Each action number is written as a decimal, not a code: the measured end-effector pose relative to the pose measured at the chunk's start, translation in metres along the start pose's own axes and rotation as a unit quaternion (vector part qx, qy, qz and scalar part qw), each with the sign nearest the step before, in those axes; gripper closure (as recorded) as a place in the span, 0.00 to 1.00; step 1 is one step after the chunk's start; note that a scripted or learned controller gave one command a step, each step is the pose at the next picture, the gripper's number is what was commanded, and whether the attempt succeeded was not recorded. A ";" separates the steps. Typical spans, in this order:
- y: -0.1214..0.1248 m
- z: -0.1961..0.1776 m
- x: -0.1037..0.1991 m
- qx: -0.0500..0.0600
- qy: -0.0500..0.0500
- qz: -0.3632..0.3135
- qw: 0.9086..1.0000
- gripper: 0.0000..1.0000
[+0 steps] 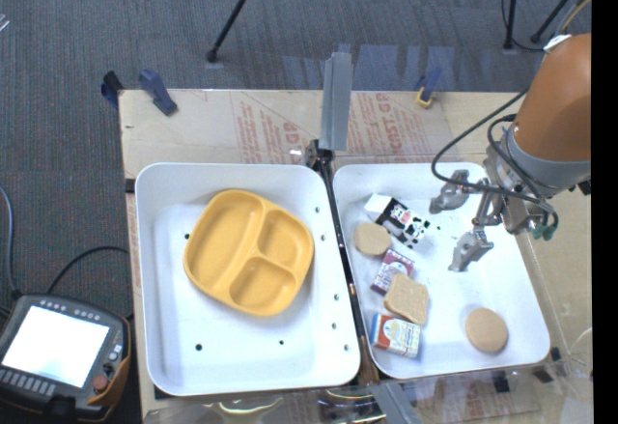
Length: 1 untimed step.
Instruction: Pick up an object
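Note:
The right bin (526, 263) holds several small food items. A white and black carton (396, 216) lies at its upper left, with a round tan biscuit (371, 239) beside it. Below them are a purple packet (392, 269), a toast slice (407, 298) and a small printed carton (397, 335). A second round biscuit (486, 329) sits at the lower right. My gripper (462, 224) hangs over the bare middle of this bin, right of the white carton. It is open, with its two fingers (469, 249) spread apart and nothing between them.
The left bin (164, 335) carries a yellow divided plate (249, 251). A grey upright post (336, 108) stands behind the seam between the bins. Cables loop from the wrist above the right bin. A teach pendant (60, 350) lies on the floor at lower left.

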<state>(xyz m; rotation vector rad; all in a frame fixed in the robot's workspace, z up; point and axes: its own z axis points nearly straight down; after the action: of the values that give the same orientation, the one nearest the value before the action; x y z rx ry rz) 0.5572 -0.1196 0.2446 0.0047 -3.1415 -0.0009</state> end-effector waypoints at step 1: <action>-0.006 0.047 -0.055 0.000 0.000 0.079 0.997 0.00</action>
<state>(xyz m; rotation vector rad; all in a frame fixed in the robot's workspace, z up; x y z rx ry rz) 0.6117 -0.1249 0.1971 -0.2450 -3.1314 -0.0018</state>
